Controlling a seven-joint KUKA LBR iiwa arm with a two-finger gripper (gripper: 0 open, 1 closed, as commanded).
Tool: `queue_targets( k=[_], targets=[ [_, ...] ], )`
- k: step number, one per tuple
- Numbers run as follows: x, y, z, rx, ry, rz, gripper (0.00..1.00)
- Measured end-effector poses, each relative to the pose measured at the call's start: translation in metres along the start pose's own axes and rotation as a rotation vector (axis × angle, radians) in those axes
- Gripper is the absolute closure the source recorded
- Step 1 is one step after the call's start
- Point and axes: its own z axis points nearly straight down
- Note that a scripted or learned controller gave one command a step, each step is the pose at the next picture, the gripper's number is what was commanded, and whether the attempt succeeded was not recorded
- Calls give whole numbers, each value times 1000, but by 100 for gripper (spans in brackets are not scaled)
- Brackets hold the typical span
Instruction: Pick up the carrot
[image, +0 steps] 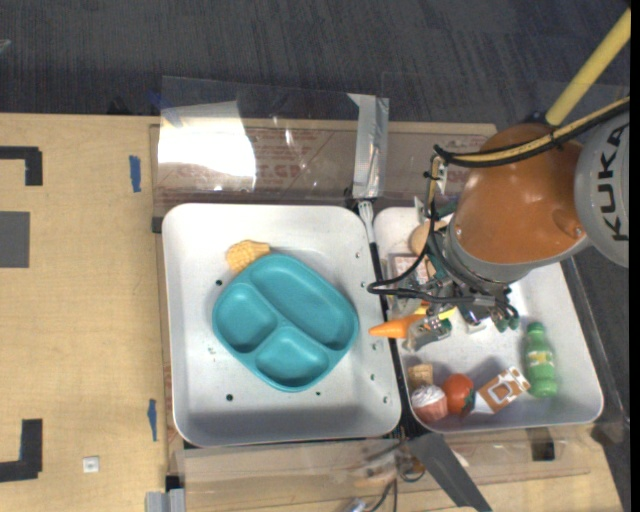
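Above the right bin, wrist: grey arm with orange band (520, 205), reaching in from the right, hanging low over the bin's left half.
Gripper (432, 325): down among cables at the divider; fingers' spread impossible to tell.
Carrot (392, 327): orange, lying crosswise just left of the gripper, tip poking over the rim between the two bins; grasp not discernible.
Right bin (575, 385): green bottle (540, 360) near the right wall, small orange-and-white carton (503, 390) beside it, red tomato (458, 393) and red-and-white item (430, 403) along the front edge.
Left bin (190, 300): teal divided plate (285, 320) at centre, yellow corn piece (246, 254) touching its upper-left rim.
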Motion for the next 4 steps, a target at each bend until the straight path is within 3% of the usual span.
queue_targets(
  k=[1,2,4],
  targets=[
    [21,7,2,-1,8,-213,100],
    [16,49,3,-4,8,-520,100],
    [10,50,-19,-1,-9,-517,100]
  ],
)
